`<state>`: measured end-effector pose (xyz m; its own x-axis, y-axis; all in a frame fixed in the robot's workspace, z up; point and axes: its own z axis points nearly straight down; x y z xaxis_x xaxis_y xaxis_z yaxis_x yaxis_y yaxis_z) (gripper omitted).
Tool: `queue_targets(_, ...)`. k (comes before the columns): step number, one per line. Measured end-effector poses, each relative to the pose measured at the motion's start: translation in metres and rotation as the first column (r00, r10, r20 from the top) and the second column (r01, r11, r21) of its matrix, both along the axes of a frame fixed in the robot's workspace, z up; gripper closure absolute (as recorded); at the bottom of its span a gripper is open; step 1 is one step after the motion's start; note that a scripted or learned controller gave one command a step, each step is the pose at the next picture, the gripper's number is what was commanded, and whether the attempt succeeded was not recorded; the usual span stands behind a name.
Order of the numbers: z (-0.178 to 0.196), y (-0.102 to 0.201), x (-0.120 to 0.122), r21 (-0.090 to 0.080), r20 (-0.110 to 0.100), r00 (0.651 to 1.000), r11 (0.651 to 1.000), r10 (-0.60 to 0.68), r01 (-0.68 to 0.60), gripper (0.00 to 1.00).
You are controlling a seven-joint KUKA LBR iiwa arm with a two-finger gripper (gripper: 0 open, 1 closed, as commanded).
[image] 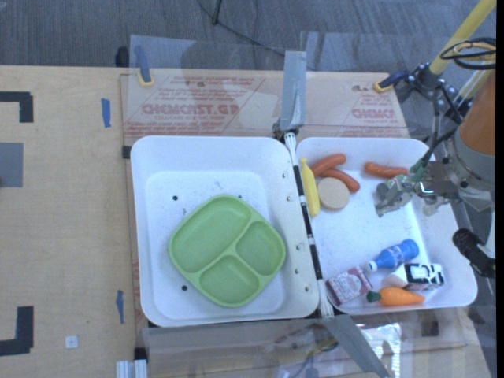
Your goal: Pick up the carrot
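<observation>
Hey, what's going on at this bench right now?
A robot arm reaches in from the right, its claw over the upper part of the right bin, near some sausages. It is meant to pick up the carrot, which lies at that bin's lower edge beside a blue bottle, well away from the claw. The left bin holds a green tray.

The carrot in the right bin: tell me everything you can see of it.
The carrot is small and orange, smooth like a plastic toy, with a green stub at its left end. It lies flat, pointing roughly left to right, against the near rim of the right bin. A black and white item sits just behind it and a pinkish packet lies to its left. The claw is well away from it, farther back.
</observation>
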<state>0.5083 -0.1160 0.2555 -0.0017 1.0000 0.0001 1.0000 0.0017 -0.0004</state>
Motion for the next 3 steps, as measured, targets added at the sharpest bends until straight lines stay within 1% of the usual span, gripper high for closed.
queue_targets(1, -0.123, -0.029, -0.029, 0.000, 0.001, 0.980, 0.980, 0.201, -0.201, 0.00)
queue_targets(2, -0.167, 0.018, -0.022, -0.007, 0.010, 0.906, 0.906, 0.422, -0.422, 0.00)
queue_targets(3, -0.156, 0.015, -0.021, -0.013, 0.016, 0.909, 0.909, 0.417, -0.417, 1.00)
